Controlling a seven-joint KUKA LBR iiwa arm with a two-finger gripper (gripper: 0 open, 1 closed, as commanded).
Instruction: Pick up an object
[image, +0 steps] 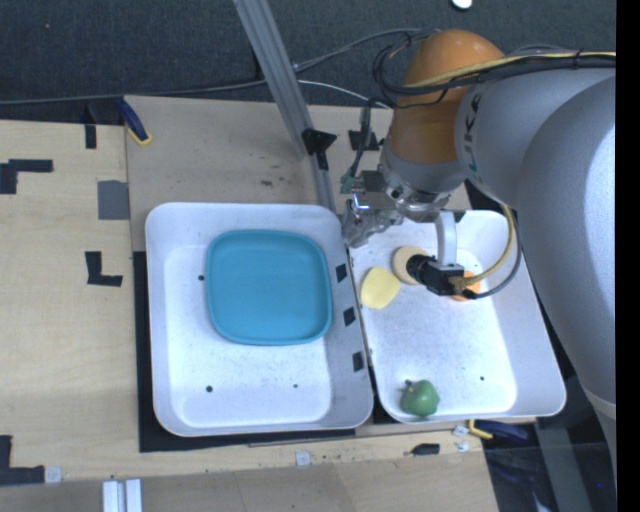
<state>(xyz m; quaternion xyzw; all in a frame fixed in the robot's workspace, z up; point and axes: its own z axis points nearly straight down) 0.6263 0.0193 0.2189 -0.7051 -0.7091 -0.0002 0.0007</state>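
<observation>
Jaws: low over the far left corner of the right bin (470, 340), close to the wall it shares with the left bin (180, 385); whether they stand wide or narrow cannot be told.
Yellow piece (380, 288): on the right bin's floor, near the jaws but apart from them.
Pale round piece (406, 262): just beside the yellow piece, partly hidden.
Green fruit (420, 397): at the right bin's near edge, well apart from the jaws.
Blue plate (268, 286): flat in the left bin.
Bench (60, 330): wood-toned, carrying both bins.
</observation>
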